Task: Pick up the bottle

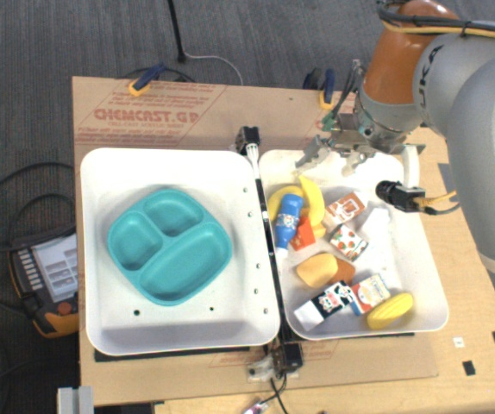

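Observation:
A small blue bottle point(287, 218) with a white label lies in the right bin point(420, 270), near its left wall and beside a yellow banana point(310, 198). A black-and-white bottle-shaped item point(327, 304) with a white cap lies near that bin's front edge. My gripper point(329, 159) hangs over the far edge of the right bin, up and to the right of the blue bottle. Its fingers point(307, 156) are spread open with nothing between them.
The right bin also holds small cartons point(347, 241), an orange bun-like piece point(319, 268), a red-orange piece point(303, 235) and a yellow lemon point(390, 310). A teal divided plate point(172, 244) lies in the left bin point(101, 179). Clamps point(147, 78) sit at the board's far edge.

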Tool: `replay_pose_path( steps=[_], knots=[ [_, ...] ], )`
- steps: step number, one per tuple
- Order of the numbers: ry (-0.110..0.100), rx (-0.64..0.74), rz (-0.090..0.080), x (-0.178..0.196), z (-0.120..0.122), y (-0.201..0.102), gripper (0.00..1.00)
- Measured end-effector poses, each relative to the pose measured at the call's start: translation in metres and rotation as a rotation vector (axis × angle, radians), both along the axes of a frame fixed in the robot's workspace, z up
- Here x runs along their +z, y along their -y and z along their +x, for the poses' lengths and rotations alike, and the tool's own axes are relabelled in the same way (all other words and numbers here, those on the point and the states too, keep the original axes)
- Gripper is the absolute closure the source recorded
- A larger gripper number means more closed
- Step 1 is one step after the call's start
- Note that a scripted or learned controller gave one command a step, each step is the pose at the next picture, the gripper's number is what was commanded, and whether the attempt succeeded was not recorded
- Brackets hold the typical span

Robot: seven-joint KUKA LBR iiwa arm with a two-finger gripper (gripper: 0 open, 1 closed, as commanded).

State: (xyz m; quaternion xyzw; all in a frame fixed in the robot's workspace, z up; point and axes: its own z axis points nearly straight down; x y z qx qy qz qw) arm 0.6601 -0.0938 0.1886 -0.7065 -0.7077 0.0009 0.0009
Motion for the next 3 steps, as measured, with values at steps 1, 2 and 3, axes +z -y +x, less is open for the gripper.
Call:
replay_pose_path(
  steps=[1,2,3],
  knots=[
    [0.001,-0.117,-0.001,-0.068,-0.013,0.018,0.0],
    [0.004,-0.159,-0.001,-0.092,-0.106,0.002,0.0],
    [-0.001,-0.566,-0.002,-0.006,-0.113,-0.058,0.0]
  ],
)
